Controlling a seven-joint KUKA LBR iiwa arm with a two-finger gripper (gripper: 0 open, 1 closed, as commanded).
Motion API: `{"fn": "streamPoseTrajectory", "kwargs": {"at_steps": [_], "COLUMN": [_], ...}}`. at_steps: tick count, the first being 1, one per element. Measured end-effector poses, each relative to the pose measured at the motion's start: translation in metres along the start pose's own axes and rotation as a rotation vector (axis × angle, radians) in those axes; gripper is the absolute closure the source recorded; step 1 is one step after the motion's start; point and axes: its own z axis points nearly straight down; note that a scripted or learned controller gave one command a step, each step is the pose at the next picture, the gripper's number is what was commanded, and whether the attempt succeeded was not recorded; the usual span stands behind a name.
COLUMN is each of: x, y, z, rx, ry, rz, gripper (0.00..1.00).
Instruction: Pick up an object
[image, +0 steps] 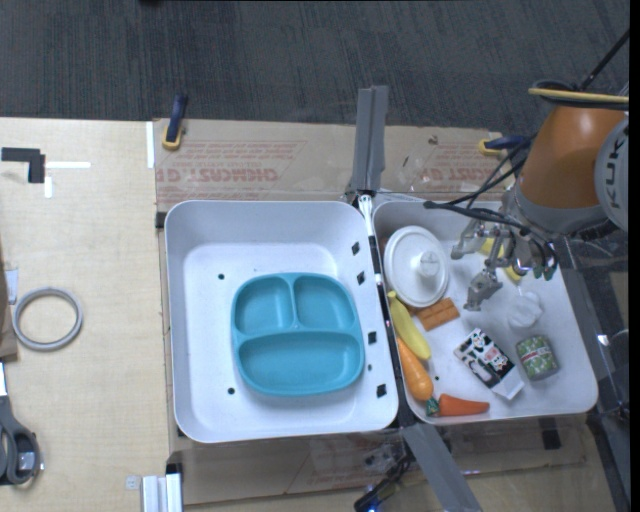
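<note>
My gripper (476, 268) hangs over the right bin (575, 395), near its middle back, with its two grey fingers apart and nothing between them. Just left of it sits a round white lid (417, 264). Below the gripper lie a small orange block (438, 316) and a black-and-white patterned box (485, 357). A clear plastic cup (523, 312) and a green can (536, 357) lie to its right. A yellow banana (408, 327), an orange carrot (415, 372) and a red-orange carrot (463, 405) line the bin's left and front sides.
The left bin (195, 300) holds a blue divided plate (297, 333). A grey divider bar (370, 140) rises between the bins at the back. A roll of tape (45, 318) lies on the wooden bench at far left.
</note>
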Motion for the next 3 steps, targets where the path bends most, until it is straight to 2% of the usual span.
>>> {"fn": "streamPoseTrajectory", "kwargs": {"at_steps": [1,2,3], "x": [0.116,0.055,0.134], "y": [-0.027,0.033,0.049], "z": [0.006,0.01,0.009], "rx": [0.006,0.0,0.0], "ry": [-0.024,-0.005,-0.002], "rz": [-0.048,-0.037,-0.075], "gripper": [0.0,0.0,0.0]}}
